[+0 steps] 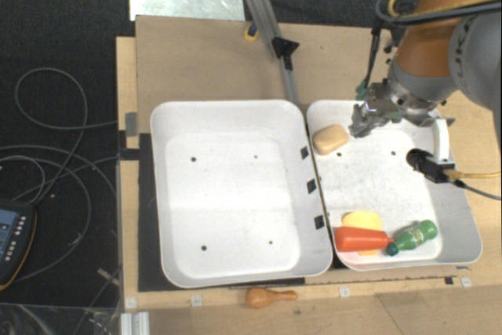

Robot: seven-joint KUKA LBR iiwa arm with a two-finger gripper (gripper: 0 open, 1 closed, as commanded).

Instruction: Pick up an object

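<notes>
The right bin holds a tan bread-like lump near its far left corner. At its near edge lie a yellow piece, an orange carrot and a small green bottle. My gripper hangs over the far part of this bin, just right of the tan lump and apart from it. Nothing shows between its fingers.
The left bin sits beside the right one, joined by black clips. A tan pear-shaped object lies on the bench in front of the bins. A slanted metal pole stands behind the bins. Cables trail at left.
</notes>
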